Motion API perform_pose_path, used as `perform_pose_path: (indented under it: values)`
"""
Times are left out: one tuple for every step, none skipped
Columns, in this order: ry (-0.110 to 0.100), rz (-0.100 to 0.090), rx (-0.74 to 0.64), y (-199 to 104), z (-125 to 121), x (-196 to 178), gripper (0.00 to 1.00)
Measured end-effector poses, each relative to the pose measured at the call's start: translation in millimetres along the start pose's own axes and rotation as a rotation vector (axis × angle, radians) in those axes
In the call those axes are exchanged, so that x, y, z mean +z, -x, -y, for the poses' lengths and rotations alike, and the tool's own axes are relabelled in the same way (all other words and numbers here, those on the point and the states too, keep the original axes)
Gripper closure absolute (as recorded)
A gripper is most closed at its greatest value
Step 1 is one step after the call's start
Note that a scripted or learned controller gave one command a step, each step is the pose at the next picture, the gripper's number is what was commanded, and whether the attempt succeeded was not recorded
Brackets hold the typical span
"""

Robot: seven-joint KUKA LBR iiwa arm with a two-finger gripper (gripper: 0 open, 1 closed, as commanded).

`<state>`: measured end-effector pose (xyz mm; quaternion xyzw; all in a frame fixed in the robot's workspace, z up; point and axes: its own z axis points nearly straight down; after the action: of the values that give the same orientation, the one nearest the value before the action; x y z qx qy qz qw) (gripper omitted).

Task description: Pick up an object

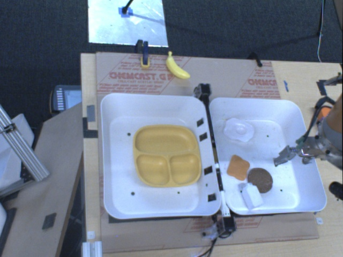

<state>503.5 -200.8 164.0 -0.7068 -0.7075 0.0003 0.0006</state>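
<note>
The right bin holds a pale translucent round piece, an orange-brown square slice, a dark brown round disc and a small white block. My gripper reaches in from the right edge, low over the bin's right half. It sits right of the brown disc and the orange slice, apart from both. Nothing shows in its grasp. The arm's wrist crosses the bin's right rim.
The left bin holds a yellow divided tray. A toy banana and a yellow clamp lie on the cardboard behind the bins. A black divider strip runs between the bins.
</note>
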Motion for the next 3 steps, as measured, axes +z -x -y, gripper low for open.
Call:
perform_pose_path:
  values:
    - [-0.001,0.000,0.001,4.6,8.9,55.0,0.00]
    - [0.005,0.002,0.000,5.1,7.0,41.5,1.00]
    - [0.007,0.003,-0.003,5.6,1.8,-2.4,1.00]
